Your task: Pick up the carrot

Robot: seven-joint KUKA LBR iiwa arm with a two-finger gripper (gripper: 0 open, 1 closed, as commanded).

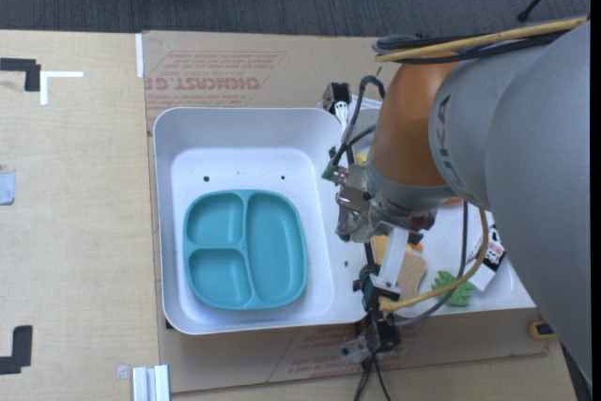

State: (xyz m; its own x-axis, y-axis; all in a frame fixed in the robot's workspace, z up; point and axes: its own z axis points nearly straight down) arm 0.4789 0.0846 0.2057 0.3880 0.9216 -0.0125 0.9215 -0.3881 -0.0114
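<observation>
Right bin (512, 294) largely hidden beneath the arm (488, 136); pincer (380, 244) indistinct.

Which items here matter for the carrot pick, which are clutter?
Job:
gripper, down in the right bin
orange piece by the gripper, possibly the carrot; hard to tell

Lying about:
teal divided plate in the left bin
tan piece
green item

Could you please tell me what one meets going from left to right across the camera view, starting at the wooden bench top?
Wooden bench top → left white bin → teal divided plate → gripper → green item → grey arm.
</observation>
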